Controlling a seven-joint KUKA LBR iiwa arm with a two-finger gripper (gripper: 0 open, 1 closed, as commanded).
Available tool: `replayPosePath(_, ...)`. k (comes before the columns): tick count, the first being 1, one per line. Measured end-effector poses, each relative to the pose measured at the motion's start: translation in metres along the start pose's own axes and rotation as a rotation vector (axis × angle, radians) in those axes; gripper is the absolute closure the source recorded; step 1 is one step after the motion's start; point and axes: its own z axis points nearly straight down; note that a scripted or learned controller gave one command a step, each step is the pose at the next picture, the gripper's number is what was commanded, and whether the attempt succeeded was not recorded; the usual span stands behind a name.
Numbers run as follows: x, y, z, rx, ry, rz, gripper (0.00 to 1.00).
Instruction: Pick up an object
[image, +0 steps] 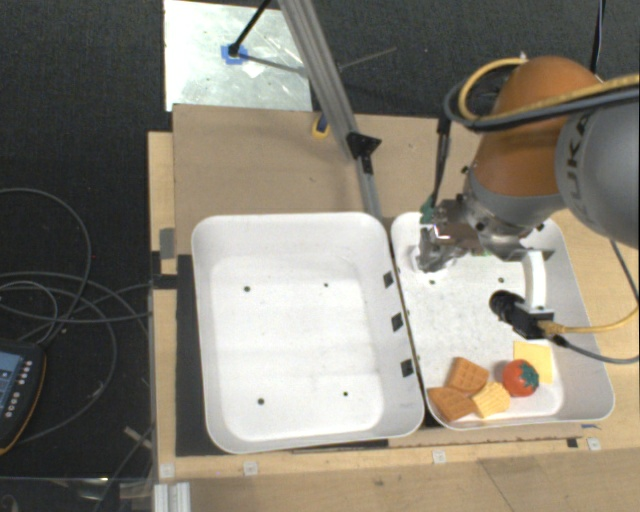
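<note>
Two shallow white bins sat side by side on the brown worktop (250, 165), their inner walls touching. The left bin (215, 330) showed its bare white floor with a few small dark dots. The right bin (592, 398) held a small cluster of toy food in its near end, towards the right corner. A brown waffle piece (467, 374) lay at the top of the cluster, with a second brown waffle piece (451, 403) just below it against the near wall. A paler orange cracker (492, 399) touched both of them. A red tomato (520, 377) with a green top sat just beside the cracker, and a yellow cheese block (533, 357) lay behind the tomato, touching it.

The grey arm reached in from the right, with its orange band above the wrist. The pincer (432, 258) hung over the far left corner of the right bin, close to the wall shared with the left bin. Whether it was apart or together could not be told from this slant. All the food pieces lay well apart from the pincer, at the opposite end of the same bin, nearer the camera and to its right.
</note>
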Motion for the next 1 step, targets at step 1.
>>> replayPosePath(1, 0.0538, -0.0187, 0.0157, 0.001, 0.000, 0.000, 1.00)
